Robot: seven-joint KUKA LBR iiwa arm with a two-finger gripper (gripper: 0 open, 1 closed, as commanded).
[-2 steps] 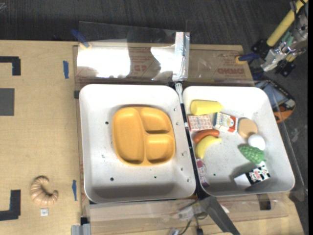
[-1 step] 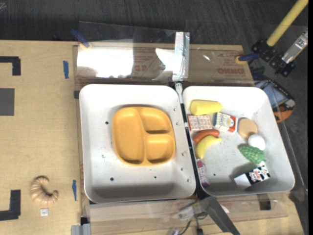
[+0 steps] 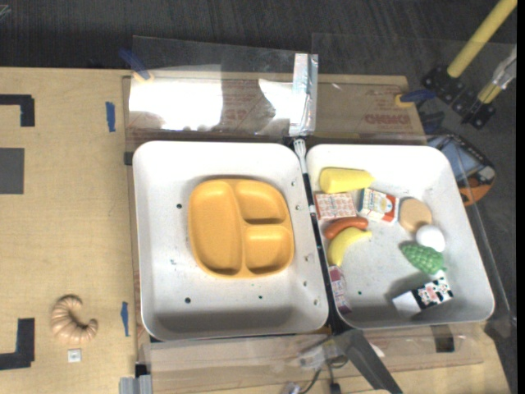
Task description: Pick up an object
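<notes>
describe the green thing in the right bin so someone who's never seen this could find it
Look in the right white bin, toward its right side. The green bumpy toy lies just below a white egg and above a small black-and-white carton. It is the only green item among yellow, red and white neighbours.

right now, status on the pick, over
Toys crowd the right bin: yellow corn, white egg, green piece, cow carton. Nothing lifted. Yellow tray in left bin. Croissant lies outside on bench.
</notes>
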